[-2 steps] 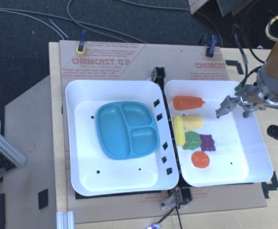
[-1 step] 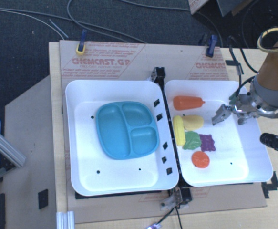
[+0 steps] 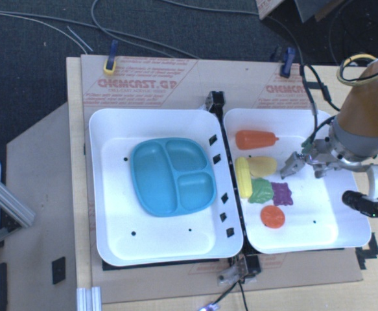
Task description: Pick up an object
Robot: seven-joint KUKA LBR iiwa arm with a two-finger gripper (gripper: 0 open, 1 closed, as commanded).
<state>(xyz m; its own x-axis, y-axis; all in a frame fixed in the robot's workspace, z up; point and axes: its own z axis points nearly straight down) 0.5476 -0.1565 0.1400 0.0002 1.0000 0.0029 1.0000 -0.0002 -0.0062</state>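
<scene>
The right bin [image 3: 318,229] holds several toy foods. An orange carrot [image 3: 257,139] lies at the back. In front of it sit a yellow corn cob [image 3: 242,177], a pale yellow piece [image 3: 264,166], a green piece [image 3: 261,191], a purple piece [image 3: 281,193] and a red-orange tomato [image 3: 273,217]. My gripper [image 3: 299,164] hangs over the middle of this bin, just right of the pale yellow piece and above the purple one. I see nothing held in it.
A blue divided plate [image 3: 174,175] lies in the left bin [image 3: 111,225]. A black divider [image 3: 224,173] runs between the bins. The grey and orange arm [image 3: 364,118] covers the right bin's back right part. Cables [image 3: 318,89] trail behind.
</scene>
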